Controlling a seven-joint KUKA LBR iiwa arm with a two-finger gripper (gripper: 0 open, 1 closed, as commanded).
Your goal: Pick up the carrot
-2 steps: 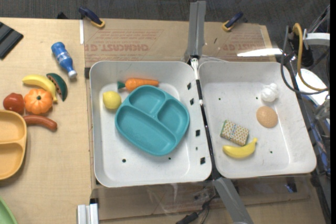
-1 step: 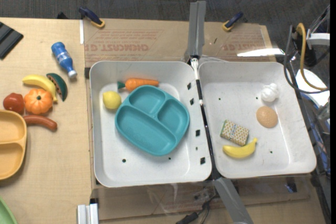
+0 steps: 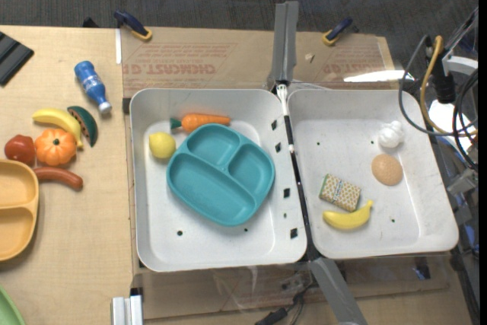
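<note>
Because the carrot [image 3: 204, 120] lies near the left bin's [image 3: 144, 186] far edge, tight against the blue plate [image 3: 221, 175], a grasp may catch the plate's rim or nudge the lemon [image 3: 161, 145].

On my feed the carrot [image 3: 204, 120] reads bright orange with a green stub. I see a yellow lemon [image 3: 161, 145] and a teal divided plate [image 3: 221, 173] against the white left bin [image 3: 152, 240]. In the white right bin [image 3: 426, 232] I make out a yellow banana [image 3: 348, 216], a tan egg [image 3: 387, 170], a white lump [image 3: 390, 136] and a speckled beige-green packet [image 3: 340, 192]. On the pale wood counter [image 3: 61, 49] I note a blue bottle [image 3: 93, 87] with a white label, an orange pumpkin [image 3: 55, 148] and a red tomato [image 3: 19, 149].
</note>
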